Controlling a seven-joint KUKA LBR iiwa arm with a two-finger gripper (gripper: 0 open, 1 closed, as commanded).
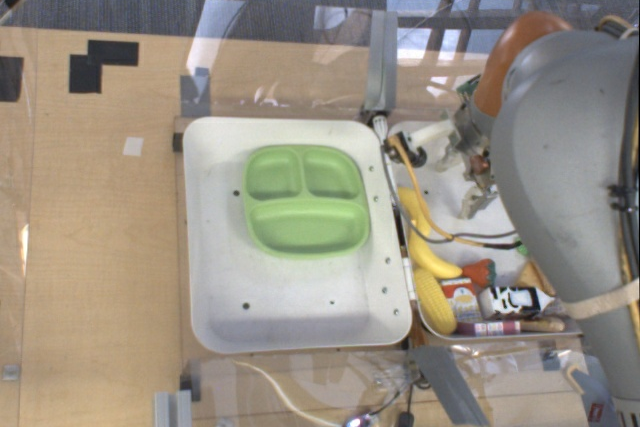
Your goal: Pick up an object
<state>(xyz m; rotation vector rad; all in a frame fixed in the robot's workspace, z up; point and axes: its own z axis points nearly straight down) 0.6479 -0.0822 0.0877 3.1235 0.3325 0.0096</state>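
My gripper (474, 198) hangs low over the back half of the right bin (441, 198), under the big grey arm (570, 165) that covers most of that bin. A yellow banana (421, 227) lies along the bin's left wall, just left of the gripper. Nearer the front lie a yellow corn cob (432, 300), a red piece (480, 271), a red-and-white packet (462, 299), a black-and-white bottle (516, 299) and a pink marker (500, 326). Nothing shows between the gripper and these things.
The left bin (215, 315) holds a green divided plate (305, 200) near its middle. A metal divider (378, 65) stands between the bins at the back. Light wooden bench (90, 245) spreads to the left.
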